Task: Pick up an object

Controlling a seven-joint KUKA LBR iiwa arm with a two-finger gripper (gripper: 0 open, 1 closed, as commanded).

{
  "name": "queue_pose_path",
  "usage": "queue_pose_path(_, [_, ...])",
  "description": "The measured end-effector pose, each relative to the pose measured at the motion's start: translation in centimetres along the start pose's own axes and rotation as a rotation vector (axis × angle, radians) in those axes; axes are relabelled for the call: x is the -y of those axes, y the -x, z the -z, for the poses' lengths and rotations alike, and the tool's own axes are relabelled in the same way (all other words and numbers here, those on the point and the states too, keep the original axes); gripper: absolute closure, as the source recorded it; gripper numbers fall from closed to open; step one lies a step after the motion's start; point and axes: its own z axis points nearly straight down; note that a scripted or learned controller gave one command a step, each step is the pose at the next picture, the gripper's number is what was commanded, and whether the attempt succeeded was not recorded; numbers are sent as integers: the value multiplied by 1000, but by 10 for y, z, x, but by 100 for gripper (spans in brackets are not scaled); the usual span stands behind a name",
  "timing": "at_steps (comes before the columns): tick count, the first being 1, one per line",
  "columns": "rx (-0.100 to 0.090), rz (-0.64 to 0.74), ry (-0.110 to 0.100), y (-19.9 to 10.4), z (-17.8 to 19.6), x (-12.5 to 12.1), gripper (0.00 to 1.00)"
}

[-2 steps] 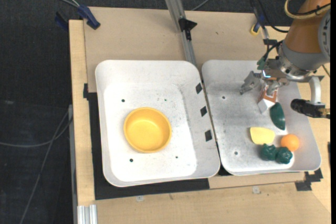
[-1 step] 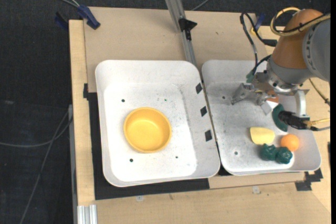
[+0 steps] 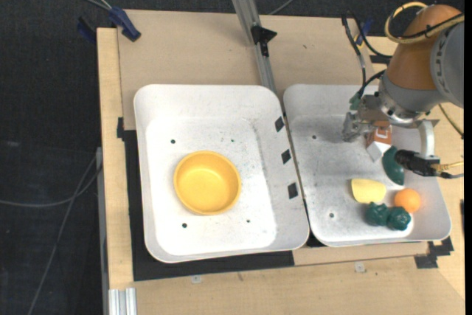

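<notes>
My gripper hangs low over the upper middle of the right bin, below the orange-banded wrist. Just right of it lies a small brown and white piece. Further toward the bin's front right lie a teal object, a pale yellow wedge, an orange ball and a dark green lumpy object. Nothing shows held in the gripper.
A yellow bowl sits in the middle of the left bin. A metal pole slants down to the gap between the bins. Black clips line the divide. The right bin's left half is bare.
</notes>
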Motion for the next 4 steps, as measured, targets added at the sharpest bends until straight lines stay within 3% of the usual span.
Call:
queue_pose_path(2, [7, 2, 15, 10, 111, -5, 100])
queue_pose_path(3, [7, 3, 14, 9, 141, -7, 100])
queue_pose_path(4, [0, 6, 0, -42, 150, 1, 100])
